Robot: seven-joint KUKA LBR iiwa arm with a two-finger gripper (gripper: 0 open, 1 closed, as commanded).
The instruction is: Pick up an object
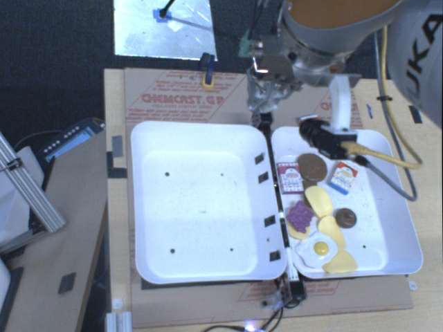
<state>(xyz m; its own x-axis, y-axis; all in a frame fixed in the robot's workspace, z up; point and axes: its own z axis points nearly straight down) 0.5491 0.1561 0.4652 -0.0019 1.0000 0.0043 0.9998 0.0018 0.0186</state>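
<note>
Grey arm (346, 12) reaching from right

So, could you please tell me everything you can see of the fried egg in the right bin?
The fried egg looks like a flat plastic toy: a wavy white outline with a round yellow yolk near its middle. It lies flat on the floor of the right bin, near the front left corner, close to the divider. Pale yellow pieces touch or overlap its upper and right edges, and the purple piece sits just above it.
</note>
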